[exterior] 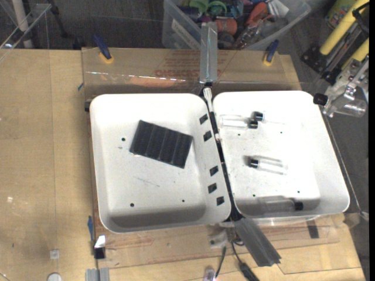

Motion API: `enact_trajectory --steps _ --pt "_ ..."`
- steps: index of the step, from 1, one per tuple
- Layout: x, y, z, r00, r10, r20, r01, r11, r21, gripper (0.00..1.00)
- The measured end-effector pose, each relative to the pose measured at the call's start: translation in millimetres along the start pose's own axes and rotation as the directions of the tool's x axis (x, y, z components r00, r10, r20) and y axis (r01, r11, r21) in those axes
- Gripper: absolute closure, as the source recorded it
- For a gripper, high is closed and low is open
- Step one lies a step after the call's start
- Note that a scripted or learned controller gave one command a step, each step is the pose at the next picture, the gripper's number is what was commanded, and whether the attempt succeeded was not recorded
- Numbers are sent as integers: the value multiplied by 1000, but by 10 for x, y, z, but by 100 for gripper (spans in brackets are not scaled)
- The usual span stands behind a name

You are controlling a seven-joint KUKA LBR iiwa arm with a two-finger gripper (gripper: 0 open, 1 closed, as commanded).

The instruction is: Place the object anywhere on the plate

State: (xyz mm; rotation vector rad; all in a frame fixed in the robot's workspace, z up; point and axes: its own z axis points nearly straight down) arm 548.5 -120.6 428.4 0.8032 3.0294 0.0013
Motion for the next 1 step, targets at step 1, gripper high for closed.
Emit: enact_trajectory --steps 1 --pt "-669 -29 268 960 280 0 -280 960 1 100"
